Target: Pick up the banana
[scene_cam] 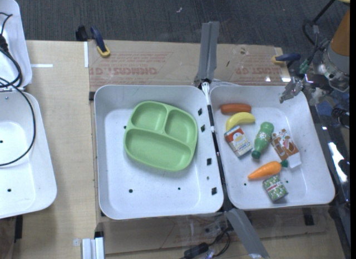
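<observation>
The yellow banana (240,120) lies in the right bin (317,157), toward its back left, just in front of a red sausage (236,108). A small red and white carton (238,141) touches the banana's near side. My gripper (291,89) hangs above the right bin's back right corner, well to the right of the banana and apart from everything. It stands open with nothing between its fingers.
A green bottle (261,139), a second carton (285,145), a carrot (266,170) and a green box (275,188) also lie in the right bin. A green divided plate (161,135) sits in the left bin (111,185). A grey divider post (208,52) stands between the bins at the back.
</observation>
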